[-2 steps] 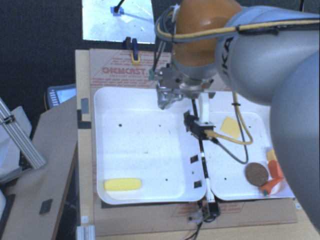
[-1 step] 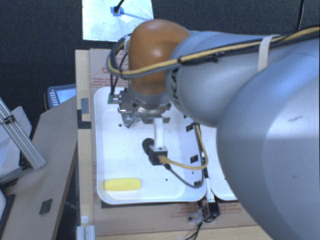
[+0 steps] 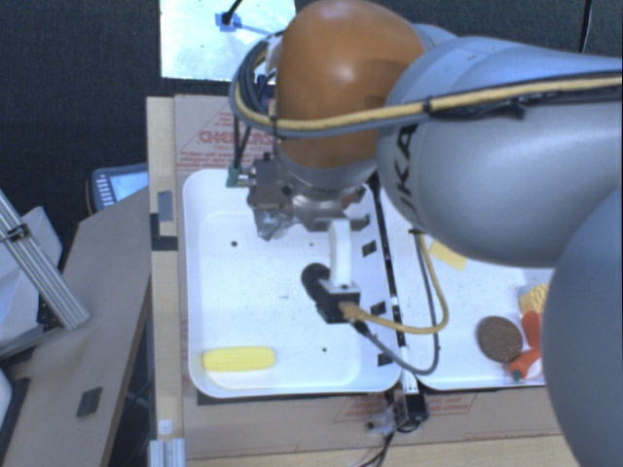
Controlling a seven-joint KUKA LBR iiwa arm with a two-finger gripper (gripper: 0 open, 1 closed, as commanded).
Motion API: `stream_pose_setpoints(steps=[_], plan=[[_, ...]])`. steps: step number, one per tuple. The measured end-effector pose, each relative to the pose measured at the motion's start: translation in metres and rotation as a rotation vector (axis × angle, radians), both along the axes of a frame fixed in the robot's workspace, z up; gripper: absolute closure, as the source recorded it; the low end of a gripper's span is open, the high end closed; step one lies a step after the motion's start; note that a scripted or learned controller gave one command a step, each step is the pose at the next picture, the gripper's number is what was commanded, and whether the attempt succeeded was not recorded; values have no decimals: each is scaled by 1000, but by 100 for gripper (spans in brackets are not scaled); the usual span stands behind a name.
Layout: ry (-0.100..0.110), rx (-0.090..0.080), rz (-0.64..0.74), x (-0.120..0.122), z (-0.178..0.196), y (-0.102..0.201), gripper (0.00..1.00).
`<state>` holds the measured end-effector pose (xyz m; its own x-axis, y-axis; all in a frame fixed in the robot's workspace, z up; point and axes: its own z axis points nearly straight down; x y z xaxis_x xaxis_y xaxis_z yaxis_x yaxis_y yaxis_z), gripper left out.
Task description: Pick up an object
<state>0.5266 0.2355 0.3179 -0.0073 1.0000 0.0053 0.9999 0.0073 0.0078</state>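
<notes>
My gripper (image 3: 304, 233) hangs under the orange wrist band over the middle of the left bin (image 3: 216, 261). The bulk of the arm hides most of it from above. A yellow oblong object (image 3: 238, 359) lies near the front left corner of that bin, well apart from the gripper and to its front left. In the right bin (image 3: 458, 363) lie a brown round disc (image 3: 499, 339), an orange carrot-shaped object (image 3: 529, 344) and a flat yellow piece (image 3: 448, 255). Nothing shows in the gripper.
The grey arm covers the upper right of the view and much of the right bin. A yellow cable (image 3: 404, 327) loops from the wrist across the divider between the bins. A metal rail (image 3: 34, 261) lies on the side table at left.
</notes>
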Motion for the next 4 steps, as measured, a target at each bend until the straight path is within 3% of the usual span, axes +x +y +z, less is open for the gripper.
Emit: stream_pose_setpoints(steps=[1,2,3,4], plan=[[19,-10,-13,-27,-116,-75,100],[9,-4,-1,-21,-139,-23,100],[-2,-1,-2,25,-71,-2,100],[8,-3,0,-43,-31,0,100]])
